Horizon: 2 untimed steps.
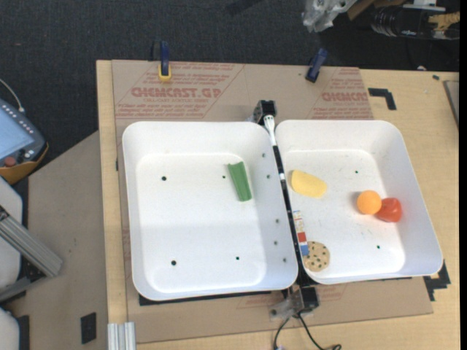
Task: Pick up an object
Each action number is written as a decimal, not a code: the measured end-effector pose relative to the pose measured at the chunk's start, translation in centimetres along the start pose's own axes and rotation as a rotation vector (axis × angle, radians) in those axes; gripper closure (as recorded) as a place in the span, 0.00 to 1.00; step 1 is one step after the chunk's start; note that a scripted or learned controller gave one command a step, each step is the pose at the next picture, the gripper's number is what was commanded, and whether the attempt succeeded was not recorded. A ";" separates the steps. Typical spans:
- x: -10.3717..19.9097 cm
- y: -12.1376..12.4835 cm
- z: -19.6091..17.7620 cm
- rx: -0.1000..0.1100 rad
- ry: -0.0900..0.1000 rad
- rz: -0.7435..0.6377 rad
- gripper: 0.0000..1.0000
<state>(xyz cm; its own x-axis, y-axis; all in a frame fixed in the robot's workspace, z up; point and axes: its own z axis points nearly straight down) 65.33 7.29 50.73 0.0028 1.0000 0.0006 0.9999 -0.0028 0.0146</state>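
Gripper [325, 9] hangs at the top of the camera view, above the dark floor behind the bench and well apart from both bins; it looks blurred and pale, so I cannot tell whether it is released or clenched, and nothing is seen in it. Going from left to right, the left white shallow plastic bin [139, 195] holds one flat green rectangular block [238, 181], lying nearly upright in the view close to the divider; I judge it light and stiff, best taken across its narrow width. In the right white shallow plastic bin [412, 195] lies a soft-looking yellow rounded piece [308, 184] near the divider, probably light and a little squashy. Below it, a flat round cookie-like disc [316, 256] rests near the front wall; so thin, it would be hard to pinch. Farther right, a small orange ball [369, 202] touches a red rounded object [390, 209]; both seem smooth and may roll away. The arm seems withdrawn and high, not yet committed to any of them.
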 end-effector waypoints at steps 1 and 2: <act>-0.6 1.2 8.2 0.023 -0.002 -0.001 1.00; 1.3 1.0 14.5 0.024 -0.001 -0.004 1.00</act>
<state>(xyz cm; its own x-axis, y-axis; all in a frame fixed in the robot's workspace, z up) 66.56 8.57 36.27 -0.0013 1.0000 -0.0004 1.0000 0.0013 -0.0089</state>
